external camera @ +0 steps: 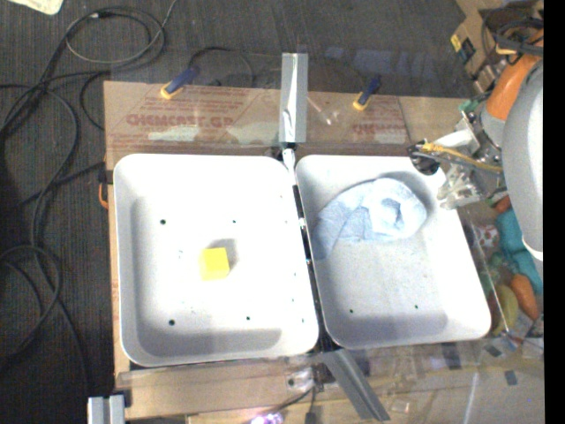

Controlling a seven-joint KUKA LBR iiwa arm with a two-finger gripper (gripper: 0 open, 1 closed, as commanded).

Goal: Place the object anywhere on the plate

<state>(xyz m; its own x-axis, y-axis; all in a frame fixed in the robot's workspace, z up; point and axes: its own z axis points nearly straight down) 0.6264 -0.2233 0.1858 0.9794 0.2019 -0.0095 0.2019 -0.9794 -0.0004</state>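
Note:
A small yellow block (215, 262) lies flat in the left white bin (141, 184), a little left of its middle. A pale blue, rounded plate-like shape (366, 219) rests in the upper half of the right bin (441, 316); its surface looks crumpled or uneven, with a lighter patch toward its right. My gripper (452, 173) hangs over the right bin's upper right corner, just right of the pale blue shape and far from the yellow block. Nothing shows in its grasp.
The grey arm with its orange band (510, 95) fills the right edge. A metal divider post (293, 104) stands behind the seam between the bins. Coloured objects (512, 272) lie right of the right bin. Cables run over the floor at left.

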